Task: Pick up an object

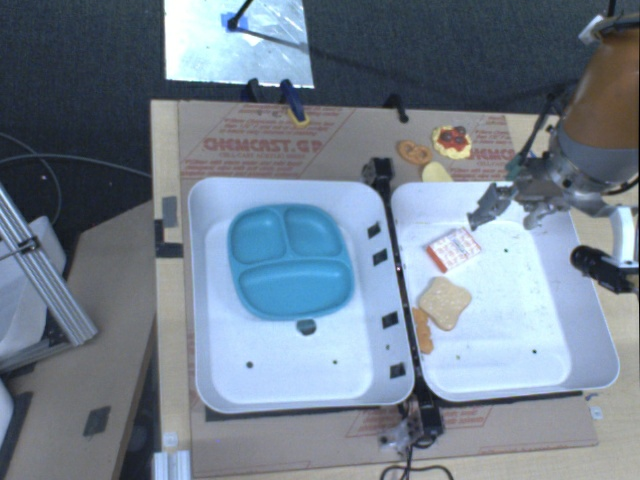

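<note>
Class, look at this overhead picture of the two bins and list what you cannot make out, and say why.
1. Gripper: blurred, so whether its fingers are open or shut is unclear.
2. Small packet in the right bin: its print is too small to read.
3. Dark item below the blue plate: too small to identify.
4. Arm: cut off by the camera view's right edge.

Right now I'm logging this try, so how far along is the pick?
Done: the gripper has reached the right bin, at its upper edge. In hand: nothing shows between its fingers. Left: the whole grasp. The red-and-white packet, the slice of toast and the small orange piece all lie on the bin floor, the packet nearest the gripper. The blue divided plate sits in the left bin.
</note>
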Action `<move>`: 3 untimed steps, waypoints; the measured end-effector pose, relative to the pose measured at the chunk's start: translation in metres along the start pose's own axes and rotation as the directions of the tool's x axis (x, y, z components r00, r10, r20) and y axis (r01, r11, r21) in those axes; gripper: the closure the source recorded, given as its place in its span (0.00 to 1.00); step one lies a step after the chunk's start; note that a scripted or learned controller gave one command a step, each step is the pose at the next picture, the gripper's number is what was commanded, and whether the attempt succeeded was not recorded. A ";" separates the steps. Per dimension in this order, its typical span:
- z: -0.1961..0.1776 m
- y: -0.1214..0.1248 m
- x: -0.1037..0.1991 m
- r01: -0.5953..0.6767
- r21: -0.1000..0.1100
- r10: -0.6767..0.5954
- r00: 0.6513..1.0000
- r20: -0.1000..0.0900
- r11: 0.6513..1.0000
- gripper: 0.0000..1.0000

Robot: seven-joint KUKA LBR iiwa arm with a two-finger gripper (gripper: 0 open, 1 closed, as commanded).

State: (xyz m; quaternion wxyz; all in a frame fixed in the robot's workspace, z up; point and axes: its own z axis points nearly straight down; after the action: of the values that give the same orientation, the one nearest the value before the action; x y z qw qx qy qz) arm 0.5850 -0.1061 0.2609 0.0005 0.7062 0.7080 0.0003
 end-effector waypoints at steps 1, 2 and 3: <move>0.108 -0.032 -0.051 -0.007 0.010 0.007 1.000 0.000 1.000 0.00; 0.091 -0.027 -0.048 -0.001 -0.004 0.001 1.000 0.001 1.000 1.00; 0.102 -0.057 -0.021 0.001 0.004 -0.001 1.000 -0.002 1.000 1.00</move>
State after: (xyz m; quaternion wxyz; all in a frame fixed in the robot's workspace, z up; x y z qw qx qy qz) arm 0.5280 -0.1273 0.1591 -0.0016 0.7060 0.7082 -0.0002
